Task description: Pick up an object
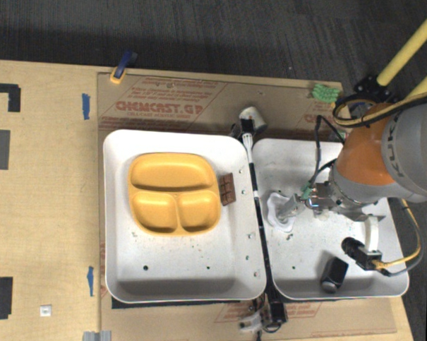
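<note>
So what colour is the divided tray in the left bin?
Yellow-orange, plain; the divided tray shows in the camera view.

Yellow tray left bin, arm over right bin

Yellow tray, white bins

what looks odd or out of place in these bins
Little stands out. The yellow tray sits slightly askew in the left bin, with a small brown block touching its right edge. In the right bin a black object lies tilted near the front. Dark specks dot both floors.
</note>
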{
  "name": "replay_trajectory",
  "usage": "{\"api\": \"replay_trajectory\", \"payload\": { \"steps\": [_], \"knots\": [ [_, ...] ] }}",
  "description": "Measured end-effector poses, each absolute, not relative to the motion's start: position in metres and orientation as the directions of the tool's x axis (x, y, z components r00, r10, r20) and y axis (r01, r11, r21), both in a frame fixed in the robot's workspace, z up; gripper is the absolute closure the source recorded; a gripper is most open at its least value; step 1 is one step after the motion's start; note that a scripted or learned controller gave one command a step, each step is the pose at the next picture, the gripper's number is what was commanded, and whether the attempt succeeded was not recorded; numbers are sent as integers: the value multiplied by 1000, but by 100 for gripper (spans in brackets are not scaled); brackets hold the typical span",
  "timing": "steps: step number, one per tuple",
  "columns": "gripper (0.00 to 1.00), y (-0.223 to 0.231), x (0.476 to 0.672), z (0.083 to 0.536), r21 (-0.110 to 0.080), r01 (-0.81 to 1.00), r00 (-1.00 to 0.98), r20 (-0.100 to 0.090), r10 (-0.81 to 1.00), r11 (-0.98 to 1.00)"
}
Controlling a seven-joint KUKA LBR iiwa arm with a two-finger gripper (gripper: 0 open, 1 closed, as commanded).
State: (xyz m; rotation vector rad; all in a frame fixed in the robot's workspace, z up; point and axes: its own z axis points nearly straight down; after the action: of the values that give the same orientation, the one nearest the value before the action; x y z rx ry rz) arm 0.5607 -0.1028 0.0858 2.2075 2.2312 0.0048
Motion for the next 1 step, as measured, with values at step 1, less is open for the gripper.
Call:
{"api": "replay_trajectory", "payload": {
  "steps": [1],
  "knots": [
    [0, -98, 616, 86, 3, 985, 173, 0, 985, -173]
  ]
}}
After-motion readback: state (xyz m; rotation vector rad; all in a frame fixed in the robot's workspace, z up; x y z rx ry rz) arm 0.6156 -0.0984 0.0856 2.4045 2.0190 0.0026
